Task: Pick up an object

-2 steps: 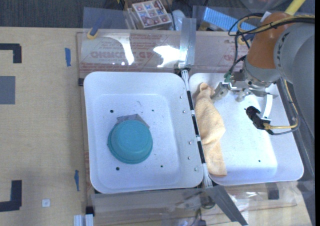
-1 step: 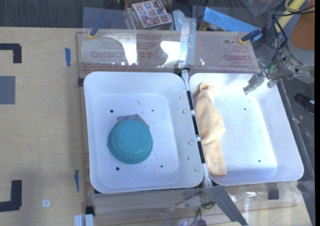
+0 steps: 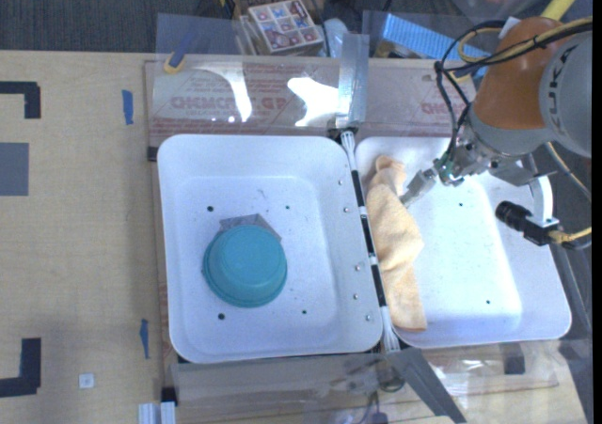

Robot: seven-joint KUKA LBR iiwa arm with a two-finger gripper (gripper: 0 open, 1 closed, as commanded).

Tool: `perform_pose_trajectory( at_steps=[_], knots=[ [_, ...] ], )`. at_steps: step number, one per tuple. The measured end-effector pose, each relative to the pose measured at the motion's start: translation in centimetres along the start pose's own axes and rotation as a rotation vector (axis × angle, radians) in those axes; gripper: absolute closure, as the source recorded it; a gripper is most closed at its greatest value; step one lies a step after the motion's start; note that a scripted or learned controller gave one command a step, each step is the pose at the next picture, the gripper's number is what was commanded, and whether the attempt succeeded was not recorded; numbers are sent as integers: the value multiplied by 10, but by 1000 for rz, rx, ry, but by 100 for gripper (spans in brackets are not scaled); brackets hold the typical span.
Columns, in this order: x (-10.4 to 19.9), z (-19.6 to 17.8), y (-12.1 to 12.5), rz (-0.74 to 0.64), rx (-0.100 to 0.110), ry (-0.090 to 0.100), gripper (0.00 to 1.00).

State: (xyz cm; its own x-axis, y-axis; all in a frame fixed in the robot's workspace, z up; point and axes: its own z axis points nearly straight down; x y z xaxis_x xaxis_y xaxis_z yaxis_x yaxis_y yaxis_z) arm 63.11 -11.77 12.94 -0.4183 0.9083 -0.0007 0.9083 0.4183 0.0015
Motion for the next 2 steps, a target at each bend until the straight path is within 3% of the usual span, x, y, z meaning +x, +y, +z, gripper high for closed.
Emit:
perform_pose_trajectory(
  at_steps=[1, 2],
  knots=[
    [25, 22, -14, 1, 0, -1, 0],
    [102, -56, -22, 209, 0, 0, 0]
  ],
)
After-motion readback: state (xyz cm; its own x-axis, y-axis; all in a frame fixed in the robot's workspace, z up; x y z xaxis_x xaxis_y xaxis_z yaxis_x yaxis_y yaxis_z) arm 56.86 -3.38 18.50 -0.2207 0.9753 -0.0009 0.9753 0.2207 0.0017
